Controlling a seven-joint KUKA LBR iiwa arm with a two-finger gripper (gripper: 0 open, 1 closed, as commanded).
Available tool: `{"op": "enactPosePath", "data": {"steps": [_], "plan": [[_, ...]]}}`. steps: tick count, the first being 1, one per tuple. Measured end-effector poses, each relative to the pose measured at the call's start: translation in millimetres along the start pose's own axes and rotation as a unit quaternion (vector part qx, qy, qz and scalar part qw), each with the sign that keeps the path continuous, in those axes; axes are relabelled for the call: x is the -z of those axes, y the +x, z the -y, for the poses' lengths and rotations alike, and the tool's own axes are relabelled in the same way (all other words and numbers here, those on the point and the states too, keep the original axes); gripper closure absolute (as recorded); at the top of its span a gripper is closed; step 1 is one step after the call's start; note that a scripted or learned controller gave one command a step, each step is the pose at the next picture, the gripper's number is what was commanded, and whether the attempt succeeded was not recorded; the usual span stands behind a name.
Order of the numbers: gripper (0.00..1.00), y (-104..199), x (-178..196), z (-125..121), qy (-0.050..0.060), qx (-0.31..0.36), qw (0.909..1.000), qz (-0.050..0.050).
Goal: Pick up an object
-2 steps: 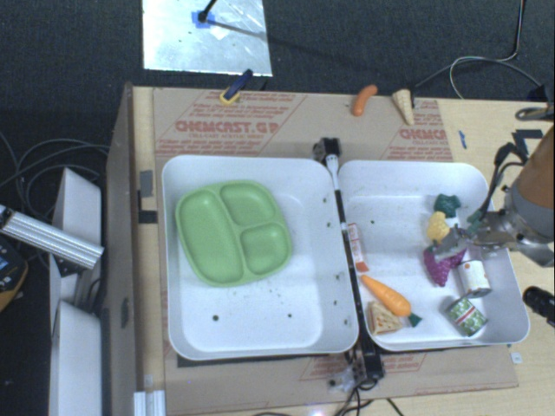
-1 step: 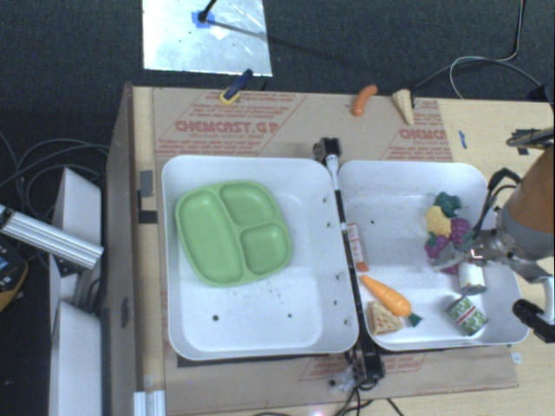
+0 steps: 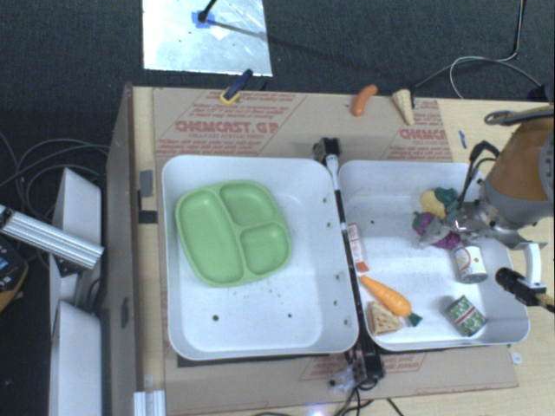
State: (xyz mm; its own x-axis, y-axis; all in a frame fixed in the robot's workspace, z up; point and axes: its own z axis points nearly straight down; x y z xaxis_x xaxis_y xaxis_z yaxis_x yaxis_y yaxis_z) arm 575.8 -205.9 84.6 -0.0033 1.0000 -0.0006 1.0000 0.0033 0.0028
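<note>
At the frame's right edge we see the arm (image 3: 520, 167) cut off. Its gripper (image 3: 451, 225) hides among toys in the right bin (image 3: 381, 189); we cannot tell its state.

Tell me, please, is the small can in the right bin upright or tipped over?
Tipped over. The can lies on its side on the right bin floor, its round end facing the camera, beside the gripper.
</note>
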Motion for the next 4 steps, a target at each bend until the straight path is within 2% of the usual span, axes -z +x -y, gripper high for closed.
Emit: {"op": "enactPosePath", "data": {"steps": [1,2,3,4], "plan": [[0.0,0,0,-47,0.0,0.001,1.0,0.0],[1.0,-1,11,-47,0.001,0.002,1.0,0.0],[1.0,37,58,-67,-0.001,0.001,1.0,0.0],[1.0,86,102,-42,0.0,0.001,1.0,-0.001]]}}
